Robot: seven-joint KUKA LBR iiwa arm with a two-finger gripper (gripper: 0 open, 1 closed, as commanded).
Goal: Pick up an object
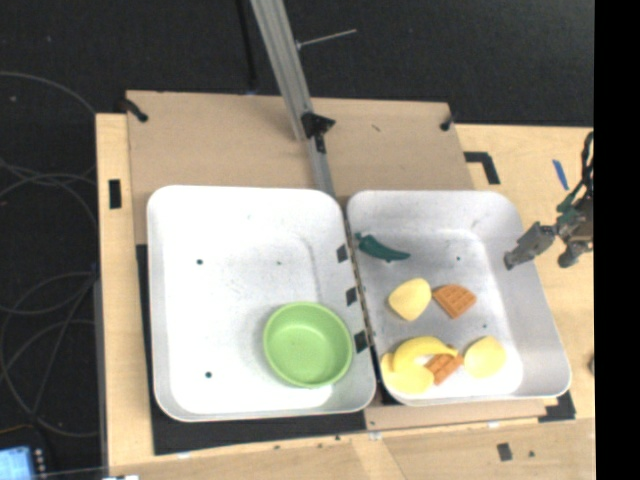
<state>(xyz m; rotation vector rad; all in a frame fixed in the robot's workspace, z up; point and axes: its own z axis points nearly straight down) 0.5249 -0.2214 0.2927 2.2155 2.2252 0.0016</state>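
The right shallow white plastic bin [500, 218] holds the small things; the left white bin [200, 268] has a round green plastic bowl [308, 343]. The jaws [548, 245] hang at the right rim, state unclear. They should descend straight over the separate yellow rounded piece [409, 299].

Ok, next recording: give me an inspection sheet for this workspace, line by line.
Surface: tan wooden bench bearing two shallow white bins, left bin and right bin.
Job's things: round green plastic bowl in left bin; in right bin, yellow rounded lump, orange waffle-like square, dark green flat piece, more yellow pieces and a small orange piece.
Clutter: nothing seen.
Grippers: two-finger gripper above right bin's right rim, holding nothing visible.
Cables: thin black loops on floor, left.
Surroundings: dark floor; grey metal pole.
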